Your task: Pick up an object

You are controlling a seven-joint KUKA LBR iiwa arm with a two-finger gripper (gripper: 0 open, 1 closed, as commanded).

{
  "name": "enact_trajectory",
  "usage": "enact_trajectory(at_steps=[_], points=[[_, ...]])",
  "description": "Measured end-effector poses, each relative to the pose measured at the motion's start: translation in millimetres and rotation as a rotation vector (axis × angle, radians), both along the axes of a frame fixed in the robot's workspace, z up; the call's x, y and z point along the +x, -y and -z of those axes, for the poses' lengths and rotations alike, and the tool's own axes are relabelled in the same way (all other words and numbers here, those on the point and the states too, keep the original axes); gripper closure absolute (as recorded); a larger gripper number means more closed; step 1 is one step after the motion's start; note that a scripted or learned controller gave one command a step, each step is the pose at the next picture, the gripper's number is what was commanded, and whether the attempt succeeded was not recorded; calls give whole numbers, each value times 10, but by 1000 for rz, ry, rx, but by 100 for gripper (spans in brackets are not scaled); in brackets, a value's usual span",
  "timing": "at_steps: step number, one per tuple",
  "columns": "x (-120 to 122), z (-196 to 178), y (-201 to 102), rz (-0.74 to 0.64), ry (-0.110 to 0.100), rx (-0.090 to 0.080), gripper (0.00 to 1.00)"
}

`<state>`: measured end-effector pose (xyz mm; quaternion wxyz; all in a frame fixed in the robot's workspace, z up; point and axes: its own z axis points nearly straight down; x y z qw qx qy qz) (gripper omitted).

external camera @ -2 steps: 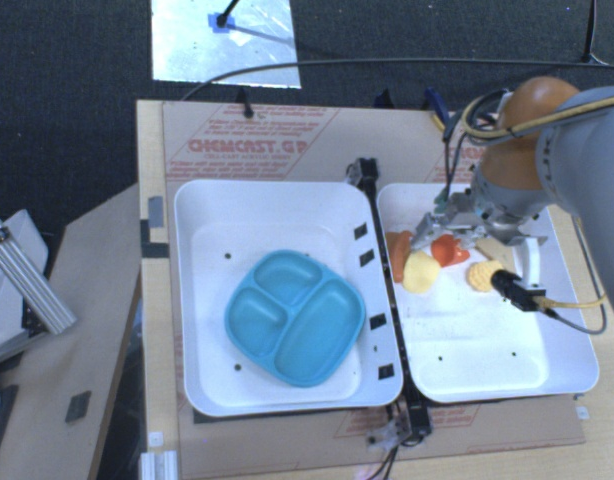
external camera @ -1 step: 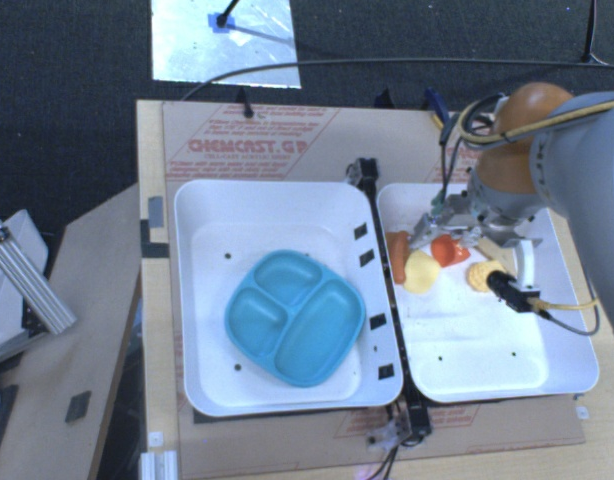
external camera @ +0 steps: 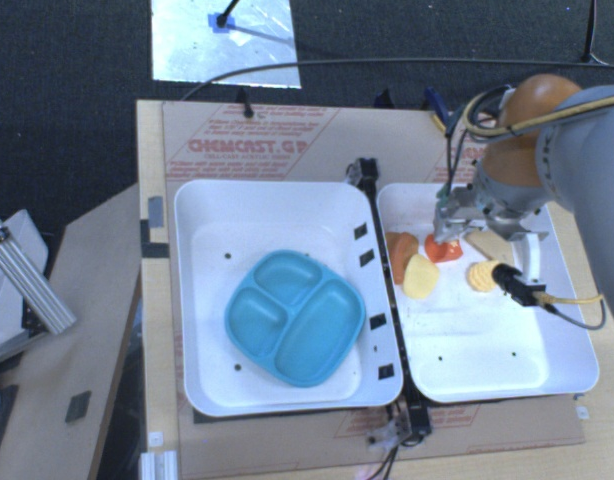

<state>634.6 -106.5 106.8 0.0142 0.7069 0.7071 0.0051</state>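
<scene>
The tool (external camera: 446,236) is lowered into the right bin (external camera: 507,363) over a red object (external camera: 445,251); finger state cannot be told. A blue tray (external camera: 294,317) is seen in the left bin (external camera: 212,368)

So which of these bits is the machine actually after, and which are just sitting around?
Job in hand:
gripper
small red-orange piece
orange piece
pale yellow piece
round yellow piece

Lying about:
blue divided plastic plate
left white bin
</scene>
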Motion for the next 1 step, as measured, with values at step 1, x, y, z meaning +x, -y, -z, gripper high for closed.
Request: enact_trajectory(at_steps=[1], points=[[-12, -445, -12, -3, -22, 12, 100]])
